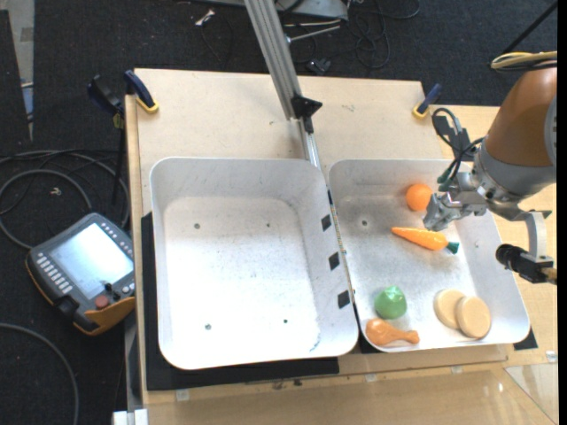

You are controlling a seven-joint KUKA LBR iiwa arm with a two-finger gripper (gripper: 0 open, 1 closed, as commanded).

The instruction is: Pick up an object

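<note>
Camera view, right-hand shallow white plastic bin [496,255]: grey two-finger gripper [440,217] down low, just above the thick end of a smooth tapered orange toy carrot [420,236] with a green tip, right beside a glossy orange ball [418,197]. Can't tell if the fingers are spread or pinched, and nothing looks lifted, so the pick seems not yet done. Also lying untouched near the front: round green ball [390,303], matte tan biscuit-like discs [462,312], rubbery orange drumstick-shaped toy [391,333].

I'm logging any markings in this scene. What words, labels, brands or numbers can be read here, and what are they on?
None can be read.
Pendant screen: lit, but its contents are too small and blurred to read.
Black marks along the divider between the bins: no legible characters.
Arm, gripper, carrot and other toy food: no lettering visible.
</note>
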